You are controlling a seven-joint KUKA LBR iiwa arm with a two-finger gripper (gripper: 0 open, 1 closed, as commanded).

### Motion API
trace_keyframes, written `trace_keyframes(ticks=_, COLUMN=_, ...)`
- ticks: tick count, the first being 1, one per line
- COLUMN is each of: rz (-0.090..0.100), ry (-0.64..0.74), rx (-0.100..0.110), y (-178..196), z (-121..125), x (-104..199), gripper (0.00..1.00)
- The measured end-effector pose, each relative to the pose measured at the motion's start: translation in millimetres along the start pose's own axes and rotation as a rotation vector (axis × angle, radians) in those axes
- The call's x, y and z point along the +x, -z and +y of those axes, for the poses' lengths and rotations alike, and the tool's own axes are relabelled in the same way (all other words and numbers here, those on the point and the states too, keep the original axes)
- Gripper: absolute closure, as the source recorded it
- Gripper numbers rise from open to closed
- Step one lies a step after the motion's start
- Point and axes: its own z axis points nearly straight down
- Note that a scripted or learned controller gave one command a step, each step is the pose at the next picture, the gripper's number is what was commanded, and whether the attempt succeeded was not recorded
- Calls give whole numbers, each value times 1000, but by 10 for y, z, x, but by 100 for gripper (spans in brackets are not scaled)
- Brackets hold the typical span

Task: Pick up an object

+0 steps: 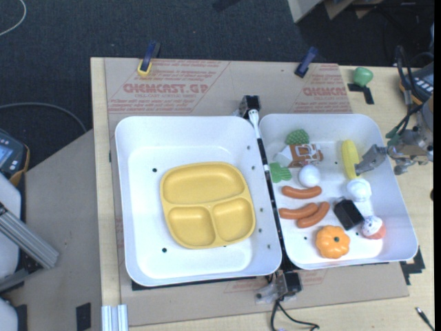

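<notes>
At the right edge of the frame, the gripper [375, 158] hangs over the right bin [406, 219]; whether it is open I cannot tell. A yellow banana [349, 157] lies just to its left, long axis running up-down.

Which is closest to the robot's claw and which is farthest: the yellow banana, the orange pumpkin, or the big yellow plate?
From the gripper, at the right bin's right edge:
1. Yellow banana, just beside it.
2. Orange pumpkin, at that bin's front.
3. Yellow plate, across in the left bin.
</notes>
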Motion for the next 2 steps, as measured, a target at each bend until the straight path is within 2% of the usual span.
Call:
trace_keyframes(ticks=1, rz=-4, ry=4, rx=-14, y=78, z=33, x=4, gripper=0)
trace_keyframes(ticks=2, rz=0, ry=4, rx=-6, y=-542, z=-31, x=28, gripper=0)
